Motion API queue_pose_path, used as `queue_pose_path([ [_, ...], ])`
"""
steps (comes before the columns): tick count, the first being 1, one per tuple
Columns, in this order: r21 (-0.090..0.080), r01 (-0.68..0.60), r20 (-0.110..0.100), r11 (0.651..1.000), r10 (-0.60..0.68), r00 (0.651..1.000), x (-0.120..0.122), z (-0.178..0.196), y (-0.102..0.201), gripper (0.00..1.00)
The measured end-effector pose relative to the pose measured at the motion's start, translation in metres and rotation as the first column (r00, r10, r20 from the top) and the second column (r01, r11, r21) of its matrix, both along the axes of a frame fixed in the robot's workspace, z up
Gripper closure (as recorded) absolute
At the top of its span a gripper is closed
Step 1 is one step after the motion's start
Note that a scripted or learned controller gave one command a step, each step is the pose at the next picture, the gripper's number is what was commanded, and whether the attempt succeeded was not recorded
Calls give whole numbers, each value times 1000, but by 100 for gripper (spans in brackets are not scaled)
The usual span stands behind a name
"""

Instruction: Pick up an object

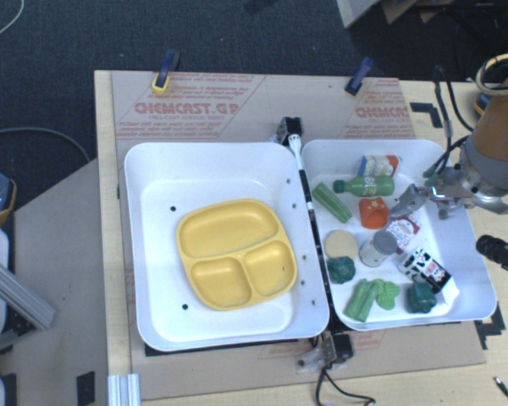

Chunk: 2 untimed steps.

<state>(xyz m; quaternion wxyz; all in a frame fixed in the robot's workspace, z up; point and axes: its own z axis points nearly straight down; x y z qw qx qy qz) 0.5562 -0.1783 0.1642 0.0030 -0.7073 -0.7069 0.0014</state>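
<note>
Grey arm (pixel 483 176) (orange band above the wrist) ending in a metal claw (pixel 411 200).

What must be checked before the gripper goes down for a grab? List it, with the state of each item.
1. Gripper is over the right bin, above the toys: ok.
2. Fingers open or shut: cannot tell.
3. Nothing seen between the fingers: ok.
4. Target stands apart: not ok; orange cup, grey can and green bottle crowd together beneath.
5. Yellow tray lies in the left bin, away from the arm: ok.
</note>
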Motion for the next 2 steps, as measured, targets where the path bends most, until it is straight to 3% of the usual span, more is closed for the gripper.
queue_pose_path([
  [1,1,-1,-1,1000,1,1000,2,-62,7,0],
  [2,-5,0,8,1000,0,1000,3,-77,5,0],
])
